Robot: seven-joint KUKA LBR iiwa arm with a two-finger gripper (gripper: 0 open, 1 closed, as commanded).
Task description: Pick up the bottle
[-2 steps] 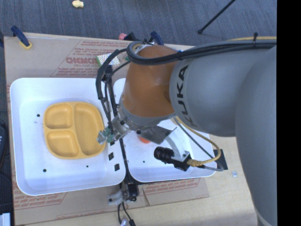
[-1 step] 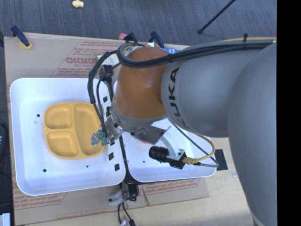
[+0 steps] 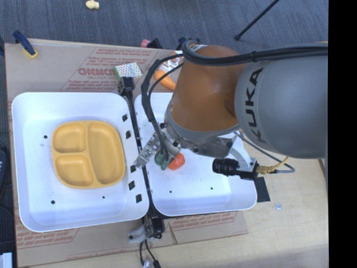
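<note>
Right white bin [image 3: 223,202]; bottle's [image 3: 174,162] long axis hidden under claw [image 3: 159,155].

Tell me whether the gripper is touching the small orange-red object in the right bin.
Cannot tell. In the camera view the gripper sits right against the orange-red object in the right bin, but the slanted angle hides any contact or gap.

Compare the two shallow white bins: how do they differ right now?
The left shallow white bin lies fully in sight and holds a yellow three-compartment plate; the right shallow white bin is largely covered by the grey-and-orange arm and holds a small orange-red object beside the gripper. Both sit side by side on cardboard.
</note>
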